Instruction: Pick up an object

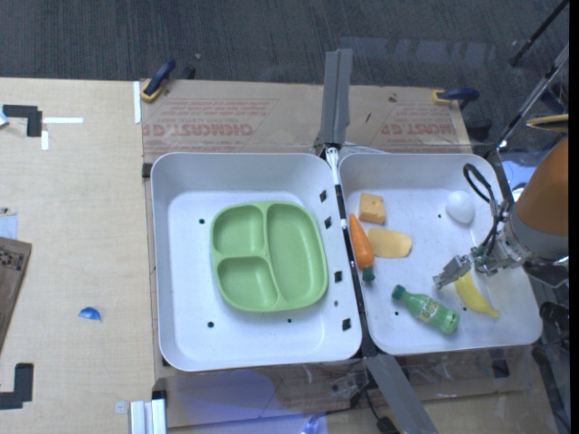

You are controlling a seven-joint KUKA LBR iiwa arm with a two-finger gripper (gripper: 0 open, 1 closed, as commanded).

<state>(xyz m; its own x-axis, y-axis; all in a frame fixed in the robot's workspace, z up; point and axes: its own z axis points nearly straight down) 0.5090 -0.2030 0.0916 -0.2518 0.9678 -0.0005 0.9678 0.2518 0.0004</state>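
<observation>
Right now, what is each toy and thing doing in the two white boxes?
green plate: lying flat, nothing on it
green bottle: lying on its side
carrot: lying along the bin's left wall
banana: lying flat under the gripper
white egg: resting alone

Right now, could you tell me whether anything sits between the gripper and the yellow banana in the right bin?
Nothing visible does. The gripper hangs right beside the banana, at its upper left end. The green bottle lies to the banana's left, apart from it.
</observation>
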